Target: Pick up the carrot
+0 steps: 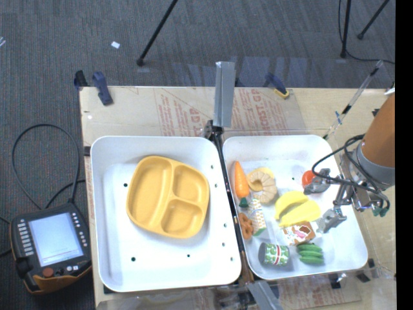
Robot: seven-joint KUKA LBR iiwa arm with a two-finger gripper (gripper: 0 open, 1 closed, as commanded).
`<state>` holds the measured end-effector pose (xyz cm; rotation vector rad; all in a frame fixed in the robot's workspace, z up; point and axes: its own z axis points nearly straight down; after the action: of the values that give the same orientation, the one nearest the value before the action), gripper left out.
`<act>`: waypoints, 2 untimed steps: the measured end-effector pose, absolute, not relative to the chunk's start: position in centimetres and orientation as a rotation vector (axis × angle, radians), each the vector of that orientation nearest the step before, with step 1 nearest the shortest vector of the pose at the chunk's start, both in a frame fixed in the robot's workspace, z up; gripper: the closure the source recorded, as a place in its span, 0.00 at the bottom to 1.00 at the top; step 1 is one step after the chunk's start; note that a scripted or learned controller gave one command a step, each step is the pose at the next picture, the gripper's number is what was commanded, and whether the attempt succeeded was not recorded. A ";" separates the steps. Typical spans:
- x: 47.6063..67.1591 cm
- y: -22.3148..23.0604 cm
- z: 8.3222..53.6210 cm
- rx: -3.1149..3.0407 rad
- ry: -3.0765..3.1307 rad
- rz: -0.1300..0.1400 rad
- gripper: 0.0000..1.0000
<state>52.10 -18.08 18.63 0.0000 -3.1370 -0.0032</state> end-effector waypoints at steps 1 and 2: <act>50.5 -12.6 13.5 -0.194 -3.128 -0.005 0.00; 53.1 -3.6 18.6 -0.742 -3.050 -0.002 0.00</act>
<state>53.13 -3.58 18.55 -0.7424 -3.0496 -0.0017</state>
